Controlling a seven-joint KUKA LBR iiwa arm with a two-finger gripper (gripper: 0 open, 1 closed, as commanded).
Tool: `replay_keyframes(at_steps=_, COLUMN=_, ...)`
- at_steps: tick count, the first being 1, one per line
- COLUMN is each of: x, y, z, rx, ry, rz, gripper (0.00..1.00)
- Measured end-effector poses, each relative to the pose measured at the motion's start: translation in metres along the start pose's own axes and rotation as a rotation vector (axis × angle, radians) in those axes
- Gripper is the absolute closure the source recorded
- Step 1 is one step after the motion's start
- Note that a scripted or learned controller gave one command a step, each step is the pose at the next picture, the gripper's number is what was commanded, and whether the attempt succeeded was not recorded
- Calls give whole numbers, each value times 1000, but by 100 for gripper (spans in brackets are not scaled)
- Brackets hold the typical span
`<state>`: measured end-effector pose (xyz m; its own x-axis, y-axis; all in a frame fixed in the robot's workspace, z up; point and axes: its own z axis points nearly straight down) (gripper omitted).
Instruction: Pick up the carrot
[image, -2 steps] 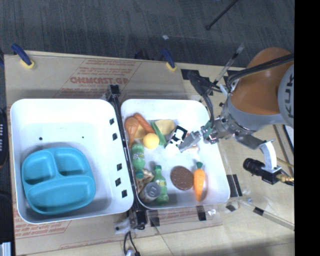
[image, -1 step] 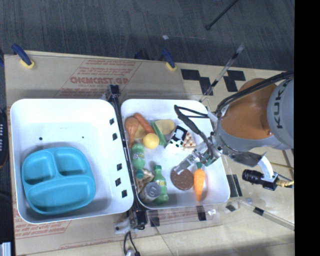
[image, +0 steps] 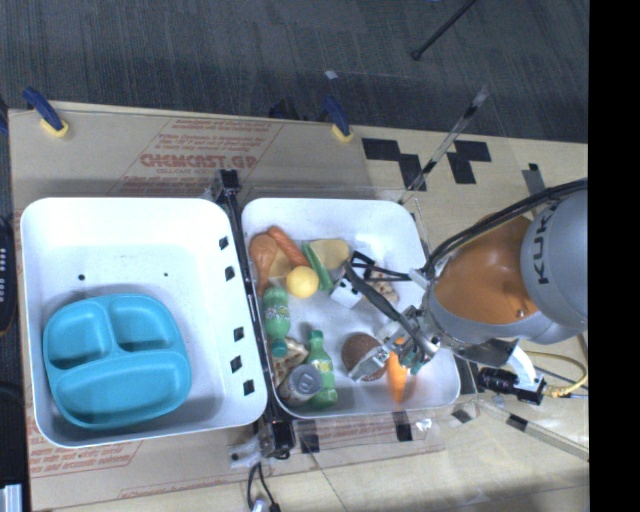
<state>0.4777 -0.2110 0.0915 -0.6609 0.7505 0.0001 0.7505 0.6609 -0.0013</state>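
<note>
At the lower right of the right bin (image: 300, 212), the carrot (image: 398, 378) is sitting by the front wall, its top partly hiding under the gripper (image: 408, 350). Can't really tell how far the fingers are spread or if they're pinching it. "CHEMCAST GP" is printed on the board (image: 190, 160) up top; "KU" is showing on the arm (image: 540, 270), which is reaching in from the right, angling down-left.

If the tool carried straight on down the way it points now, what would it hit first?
Most likely the carrot: the tool sits right over its upper end in the right bin, with the brown round item just beside it. Height above the carrot is unclear from this slanted view.
</note>
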Motion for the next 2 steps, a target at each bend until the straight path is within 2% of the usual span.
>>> replay_keyframes(at_steps=1, x=0, y=10, z=-3, rx=-19, ry=-6, rz=523, gripper=0)
replay_keyframes(at_steps=2, x=-2, y=8, z=-14, rx=-14, ry=-10, rz=513, gripper=100)
